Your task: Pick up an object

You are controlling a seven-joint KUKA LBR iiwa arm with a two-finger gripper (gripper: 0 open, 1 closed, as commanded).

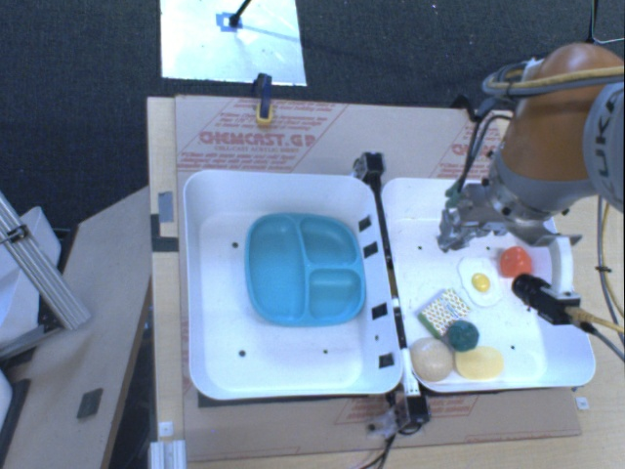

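- Lying in your right bin (576, 360): a fried egg (479, 283) mid-bin, a red piece (515, 260) towards the right wall.
- Your gripper (453, 234) hangs beside the egg; its state is unclear.
- A blue divided plate (301, 268) sits centred in the left bin (210, 291).

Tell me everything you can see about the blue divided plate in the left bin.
The blue divided plate is light blue, looks like smooth plastic, and has a rounded-square outline with a raised rim. Ridges split it into three compartments: one large on its left, two smaller on its right. It lies flat and right side up near the middle of the left bin, turned slightly askew. Nothing lies in it, and it touches just the bin floor.
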